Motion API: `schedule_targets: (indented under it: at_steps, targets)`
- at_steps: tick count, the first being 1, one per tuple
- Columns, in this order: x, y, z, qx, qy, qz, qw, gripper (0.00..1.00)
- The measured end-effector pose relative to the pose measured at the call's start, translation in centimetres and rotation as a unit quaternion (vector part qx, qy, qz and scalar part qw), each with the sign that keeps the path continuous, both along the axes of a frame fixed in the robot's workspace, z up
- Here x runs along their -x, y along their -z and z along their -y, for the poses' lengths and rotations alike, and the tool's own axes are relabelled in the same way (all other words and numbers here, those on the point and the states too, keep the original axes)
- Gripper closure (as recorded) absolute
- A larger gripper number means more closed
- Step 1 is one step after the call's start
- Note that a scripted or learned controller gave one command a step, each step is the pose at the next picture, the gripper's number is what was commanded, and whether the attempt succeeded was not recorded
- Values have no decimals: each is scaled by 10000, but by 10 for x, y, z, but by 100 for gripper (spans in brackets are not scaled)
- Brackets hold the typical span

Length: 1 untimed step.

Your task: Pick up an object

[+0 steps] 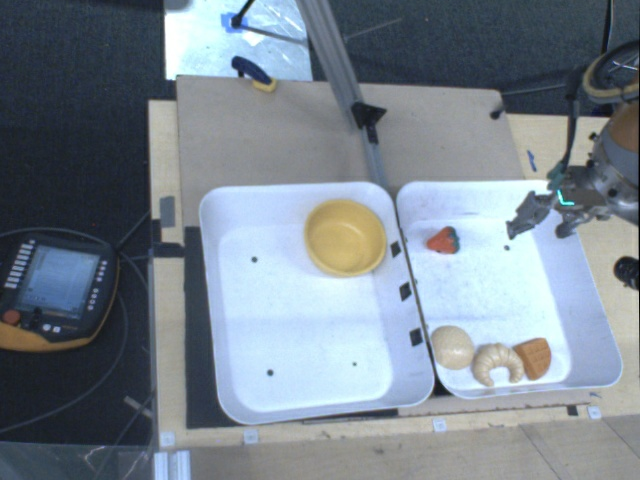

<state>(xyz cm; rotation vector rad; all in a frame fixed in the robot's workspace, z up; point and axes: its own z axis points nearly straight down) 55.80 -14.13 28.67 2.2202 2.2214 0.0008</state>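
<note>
In the right bin [590, 313], the small strawberry [443, 240] lies alone near the back, likely light, hard and slick, best pinched across its middle by the gripper [540, 216], whose fingers hang spread and empty just beside it.

A teach pendant [52, 298] with a lit screen and yellow underside lies on the dark floor mat [80, 118] at the far left; its cable [135, 230] runs toward the bench. The bench carries a brown board [300, 133] behind the two bins. A grey metal pole [335, 53] crosses the board at a slant and ends in a black clamp [367, 116]. A blue-and-yellow clip [254, 74] sits at the board's rear edge. Black tabs [405, 291] line the seam between the bins. A reflective panel [235, 23] lies behind the board.
</note>
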Motion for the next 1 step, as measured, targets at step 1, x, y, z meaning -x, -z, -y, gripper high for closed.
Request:
schedule_targets:
  at_steps: [1]
  targets:
    - [0,0,0,0,0,0,10000,0]
